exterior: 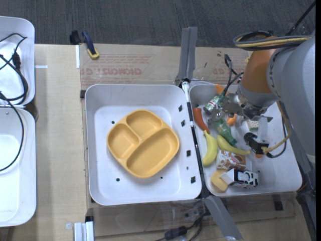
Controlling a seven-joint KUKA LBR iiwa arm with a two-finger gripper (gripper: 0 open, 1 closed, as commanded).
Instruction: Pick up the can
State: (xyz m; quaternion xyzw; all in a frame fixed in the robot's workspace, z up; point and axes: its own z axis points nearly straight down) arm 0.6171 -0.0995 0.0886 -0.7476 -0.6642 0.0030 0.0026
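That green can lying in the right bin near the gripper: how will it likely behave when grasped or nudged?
The can lies tilted on its side among the toys, so a nudge would probably roll it or shove it against the carrot. Its printed wall looks smooth, so it may slip between fingers. The gripper sits right beside it in clutter, so neighbours like the bananas could shift too.

Beyond my bench lies dark grey carpeted floor (150, 9). Flat brown printed cardboard (130, 67) covers the pale wooden benchtop (55, 134) under even light.
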